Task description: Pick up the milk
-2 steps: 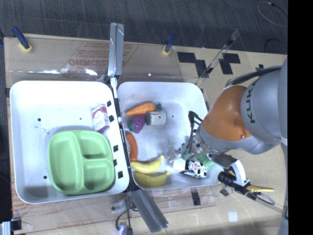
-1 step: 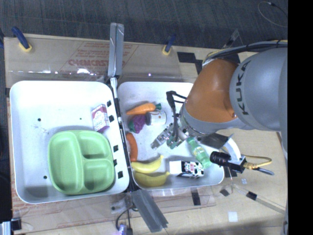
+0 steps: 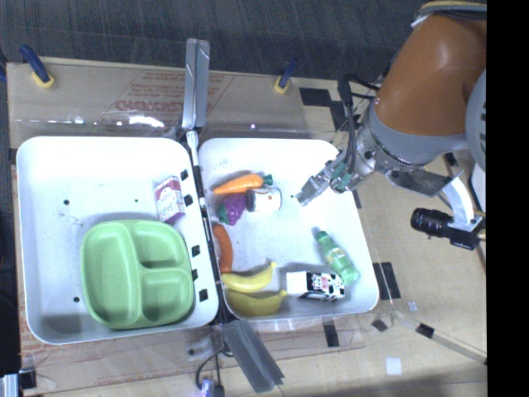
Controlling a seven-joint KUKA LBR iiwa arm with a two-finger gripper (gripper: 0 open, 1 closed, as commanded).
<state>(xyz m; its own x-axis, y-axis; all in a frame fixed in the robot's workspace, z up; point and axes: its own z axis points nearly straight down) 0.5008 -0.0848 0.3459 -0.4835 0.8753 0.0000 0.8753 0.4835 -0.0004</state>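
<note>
Approaching: grey two-finger hand (image 3: 314, 190) hung over right bin, grip state untellable.
Next: descent required toward white cow-spotted milk carton (image 3: 316, 284), six o'clock.

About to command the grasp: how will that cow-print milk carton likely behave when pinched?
The milk carton lies on its side, so it probably won't tip. Its boxy faces suggest a stable pinch. The banana sits close, so it may get nudged.

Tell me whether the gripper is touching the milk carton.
Apart. The camera view shows the gripper over the right bin's upper right, with bare white floor between it and the milk carton at the front edge.
</note>
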